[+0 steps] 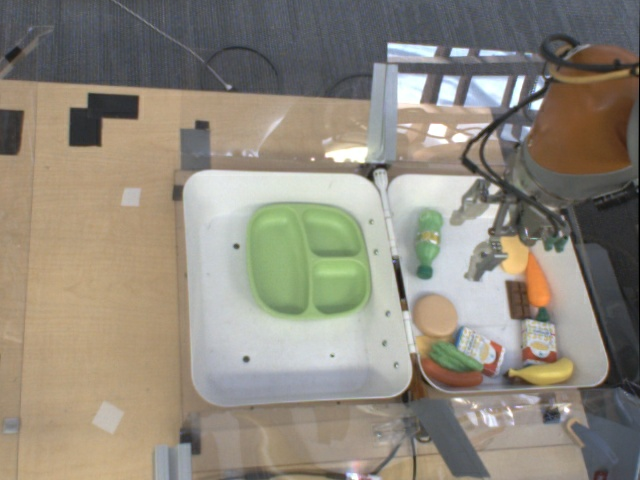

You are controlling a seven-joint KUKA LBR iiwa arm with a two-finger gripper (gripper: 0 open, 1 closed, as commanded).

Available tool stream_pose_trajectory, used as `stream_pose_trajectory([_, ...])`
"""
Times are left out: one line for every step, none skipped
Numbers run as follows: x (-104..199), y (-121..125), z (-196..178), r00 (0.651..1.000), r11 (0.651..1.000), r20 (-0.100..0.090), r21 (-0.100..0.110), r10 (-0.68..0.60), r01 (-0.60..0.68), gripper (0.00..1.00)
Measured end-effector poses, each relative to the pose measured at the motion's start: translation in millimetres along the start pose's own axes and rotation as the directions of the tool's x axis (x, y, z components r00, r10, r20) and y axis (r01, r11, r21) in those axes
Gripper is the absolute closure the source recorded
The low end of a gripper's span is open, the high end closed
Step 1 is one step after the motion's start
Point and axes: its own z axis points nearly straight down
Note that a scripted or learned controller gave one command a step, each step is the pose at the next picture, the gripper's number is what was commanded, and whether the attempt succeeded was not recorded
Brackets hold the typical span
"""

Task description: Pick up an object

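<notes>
**Right bin: stock and arm position**

Banana (541,372), yellow, curved, lies nearest the camera at the right bin's (455,190) 5 o'clock corner. Beside it: ketchup bottle (538,340), snack packet (478,349), red sausage (450,373), tan bun (436,316). At 10 o'clock, green bottle (427,240), lying flat, apart from the rest. At 3 o'clock, carrot (538,282), chocolate bar (517,298) and a yellow piece (515,258).

Left bin (210,368): green divided plate (306,260).

Gripper (482,236): fingers spread, nothing between them, over the bin's centre. Step judged: approach. Next move calls for choosing a target, descending and closing; the bottle looks easiest, being isolated.
</notes>
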Motion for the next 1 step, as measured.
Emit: stream_pose_trajectory([-46.6,9.7,113.4,0.970,0.970,0.000,-0.002,-0.244,0.244,0.00])
